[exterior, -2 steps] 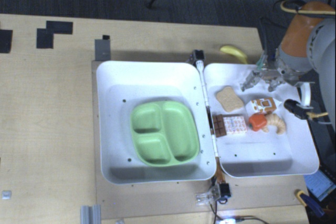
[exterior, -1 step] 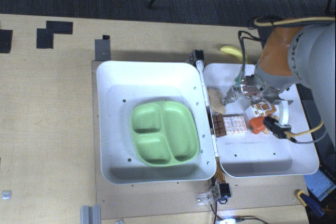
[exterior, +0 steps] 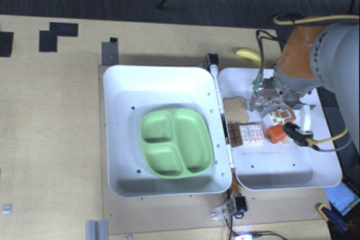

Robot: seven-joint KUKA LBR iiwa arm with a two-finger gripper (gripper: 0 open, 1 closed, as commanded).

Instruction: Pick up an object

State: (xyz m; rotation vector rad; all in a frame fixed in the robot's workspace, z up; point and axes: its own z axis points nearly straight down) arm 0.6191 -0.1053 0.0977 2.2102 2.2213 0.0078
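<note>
My gripper [exterior: 263, 100] hangs low over the back middle of the right bin [exterior: 287, 174], at the end of the grey arm with its orange band [exterior: 298, 50]. Just left of it lies a tan, bread-like slab [exterior: 236, 109]. In front of the gripper sit a brown and white packet [exterior: 246, 135], a small orange piece [exterior: 277, 134] and an orange and white packet [exterior: 281, 116]. A white object [exterior: 306, 118] lies at the right, partly under the arm. I see nothing held by the gripper.
The left bin [exterior: 121, 121] holds a green divided plate [exterior: 176, 142]. A yellow banana-shaped item [exterior: 247, 54] lies on the bench behind the right bin. A black cable end [exterior: 298, 135] hangs from the arm over the right bin.
</note>
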